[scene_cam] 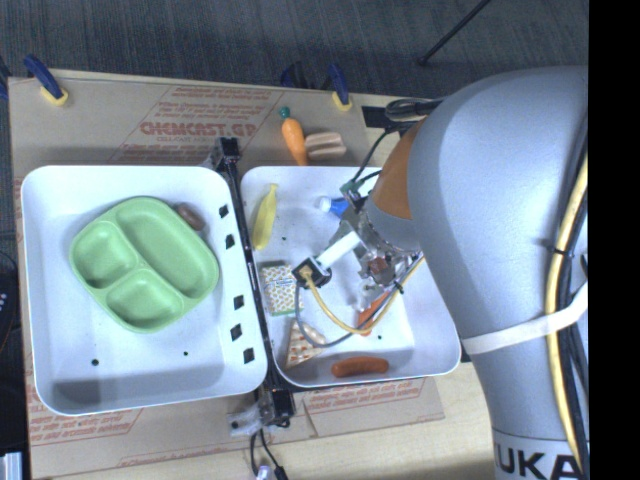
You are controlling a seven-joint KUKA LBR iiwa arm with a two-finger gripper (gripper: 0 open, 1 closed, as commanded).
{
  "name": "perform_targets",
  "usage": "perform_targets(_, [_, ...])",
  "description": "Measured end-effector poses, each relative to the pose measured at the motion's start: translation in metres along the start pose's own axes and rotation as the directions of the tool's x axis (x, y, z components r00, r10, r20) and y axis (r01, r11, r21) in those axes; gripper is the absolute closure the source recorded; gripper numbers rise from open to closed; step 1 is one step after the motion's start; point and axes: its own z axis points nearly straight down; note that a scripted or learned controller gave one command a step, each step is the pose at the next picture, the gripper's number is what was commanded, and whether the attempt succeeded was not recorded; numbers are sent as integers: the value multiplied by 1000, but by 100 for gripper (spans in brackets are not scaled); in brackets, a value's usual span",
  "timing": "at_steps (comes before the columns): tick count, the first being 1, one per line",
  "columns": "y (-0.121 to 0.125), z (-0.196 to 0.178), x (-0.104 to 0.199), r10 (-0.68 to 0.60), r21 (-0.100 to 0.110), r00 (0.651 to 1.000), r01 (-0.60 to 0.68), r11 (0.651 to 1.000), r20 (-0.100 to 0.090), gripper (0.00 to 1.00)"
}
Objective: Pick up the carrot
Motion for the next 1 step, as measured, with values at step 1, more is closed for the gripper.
perform_targets(1, [-61, -4, -63, 179, -16, 984, -179, 984, -26, 0])
